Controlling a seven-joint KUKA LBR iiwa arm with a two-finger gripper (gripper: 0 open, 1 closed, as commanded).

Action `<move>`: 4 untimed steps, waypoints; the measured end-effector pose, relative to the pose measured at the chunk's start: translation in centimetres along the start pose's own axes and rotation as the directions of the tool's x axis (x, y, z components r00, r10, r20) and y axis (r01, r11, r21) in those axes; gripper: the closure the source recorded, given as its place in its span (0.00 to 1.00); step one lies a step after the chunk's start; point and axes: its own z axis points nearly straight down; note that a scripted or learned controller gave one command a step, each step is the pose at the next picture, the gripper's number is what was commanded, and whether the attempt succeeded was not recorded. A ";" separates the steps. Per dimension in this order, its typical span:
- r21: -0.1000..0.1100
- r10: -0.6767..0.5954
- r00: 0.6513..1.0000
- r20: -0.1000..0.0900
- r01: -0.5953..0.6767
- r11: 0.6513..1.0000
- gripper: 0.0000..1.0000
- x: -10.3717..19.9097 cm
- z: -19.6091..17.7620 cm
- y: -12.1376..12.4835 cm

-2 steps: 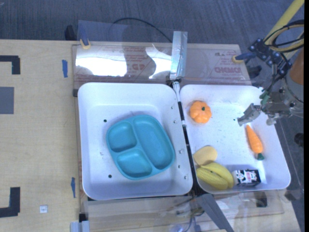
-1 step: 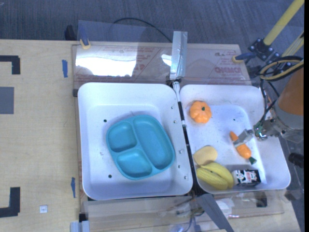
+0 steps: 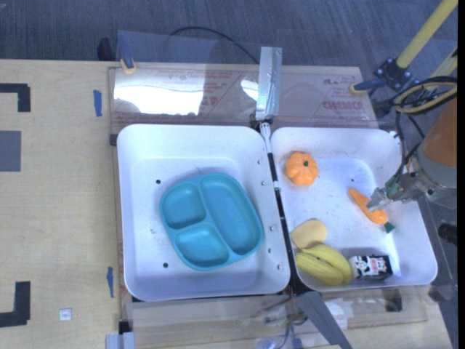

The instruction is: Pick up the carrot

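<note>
On the desk point(image 3: 58, 195) with 2 white bins, the grey arm's gripper point(image 3: 383, 198) meets the carrot point(image 3: 365, 204) in the right bin point(image 3: 341, 140), fingers seemingly clenched on it, the grasping step apparently reached and a lift due next.

Two white bins point(image 3: 138, 217) sat side by side on the counter. The left one held one blue divided plate point(image 3: 210, 220). The right held one carrot point(image 3: 367, 205), one small pumpkin point(image 3: 301, 168), one bunch of bananas point(image 3: 323, 264), one yellow lump point(image 3: 309, 232) and one black-and-white carton point(image 3: 372, 266).
</note>
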 end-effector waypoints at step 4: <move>-0.045 -0.011 1.000 0.027 0.012 0.999 1.00 -0.2 1.7 -3.5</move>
